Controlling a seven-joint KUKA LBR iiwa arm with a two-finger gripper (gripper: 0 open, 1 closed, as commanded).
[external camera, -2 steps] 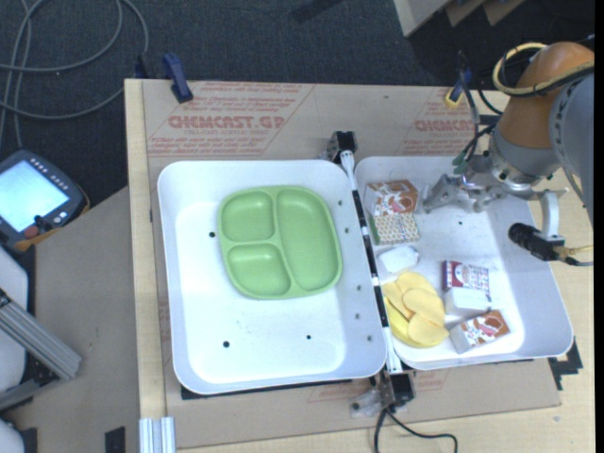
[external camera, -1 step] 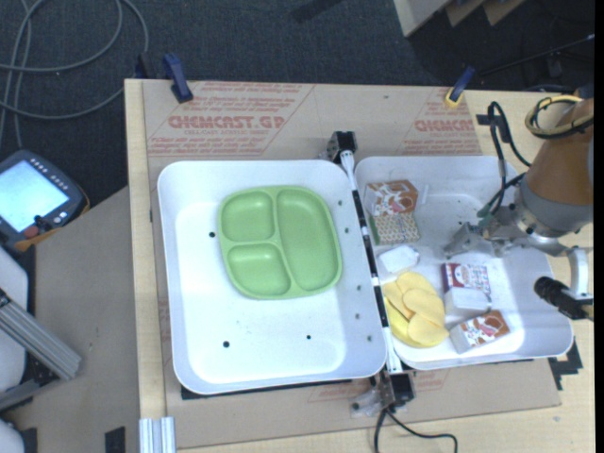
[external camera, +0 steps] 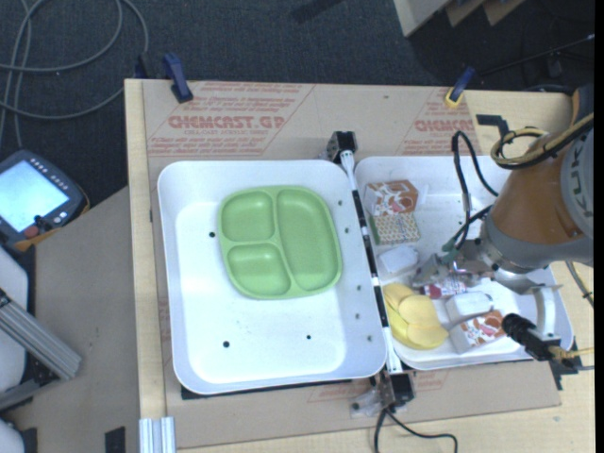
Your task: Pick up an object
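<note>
We look down at a slant on a bench (external camera: 283, 111) covered in printed brown board, bearing two shallow white bins side by side. The left bin (external camera: 189, 347) holds a pale green divided plate (external camera: 280, 242). The right bin (external camera: 557, 333) is crowded with small items. Our grey arm (external camera: 538, 210), with its orange band, reaches in from the right and hangs over this bin. The gripper (external camera: 444, 270) sits low among the clutter, and we cannot tell how its jaws stand or whether it has anything. Just beside it lie yellow rounded pieces (external camera: 417, 317), probably light toy food, smooth and likely slippery, best taken across a narrow side. Behind them is a small printed packet (external camera: 393, 213), and nearer the front a red and white packet (external camera: 479, 327); both look light and flat, hard to get fingers under. The arm hides much of the bin's right half, and the small things under the wrist are too muddled to name.
</note>
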